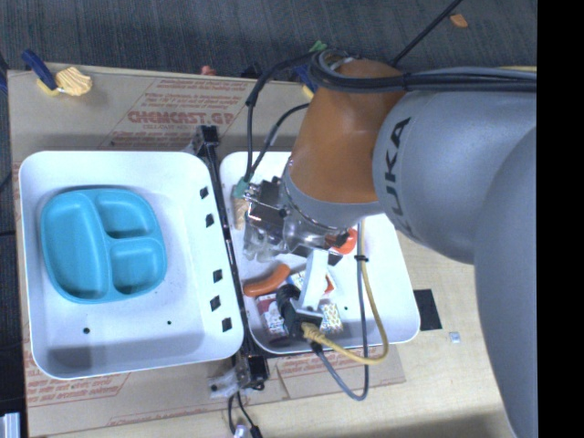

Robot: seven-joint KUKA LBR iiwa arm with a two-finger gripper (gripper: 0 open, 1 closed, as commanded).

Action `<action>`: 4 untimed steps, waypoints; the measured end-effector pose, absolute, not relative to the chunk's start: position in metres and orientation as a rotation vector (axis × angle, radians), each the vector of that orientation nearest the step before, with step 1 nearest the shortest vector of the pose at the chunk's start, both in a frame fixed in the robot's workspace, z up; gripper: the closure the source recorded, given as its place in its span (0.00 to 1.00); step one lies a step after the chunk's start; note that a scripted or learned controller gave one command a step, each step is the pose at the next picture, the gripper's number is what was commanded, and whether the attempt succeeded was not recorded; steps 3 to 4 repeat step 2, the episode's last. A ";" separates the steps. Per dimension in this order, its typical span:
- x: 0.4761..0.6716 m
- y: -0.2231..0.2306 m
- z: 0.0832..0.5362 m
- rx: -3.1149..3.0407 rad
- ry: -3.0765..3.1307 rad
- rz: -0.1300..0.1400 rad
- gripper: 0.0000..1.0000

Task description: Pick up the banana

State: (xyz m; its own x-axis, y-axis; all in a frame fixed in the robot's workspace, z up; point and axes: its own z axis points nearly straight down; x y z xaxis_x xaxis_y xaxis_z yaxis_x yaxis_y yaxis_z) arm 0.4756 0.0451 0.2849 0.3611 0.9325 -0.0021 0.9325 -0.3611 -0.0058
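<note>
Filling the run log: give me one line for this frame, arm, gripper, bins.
arm: over right bin | gripper: low in right bin, fingers unclear | banana: not identified | left bin: blue divided tray | grasp: unconfirmed

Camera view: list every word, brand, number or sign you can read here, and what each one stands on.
"CHEMCAST GP", red print on the brown protective sheet behind the bins; the repeated smaller red lines around it are too blurred to read.
"KUKA", dark letters running down the grey arm; only the "UKA" part reads clearly.
The small packets in the right bin may carry print, but it is too small to read.
</note>
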 end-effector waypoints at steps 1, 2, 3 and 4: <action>0.475 0.099 0.248 -2.821 -1.373 0.013 1.00; 0.475 0.099 0.248 -2.822 -1.372 0.012 0.00; 0.475 0.099 0.248 -2.822 -1.372 0.012 0.00; 0.475 0.099 0.248 -2.822 -1.372 0.012 0.00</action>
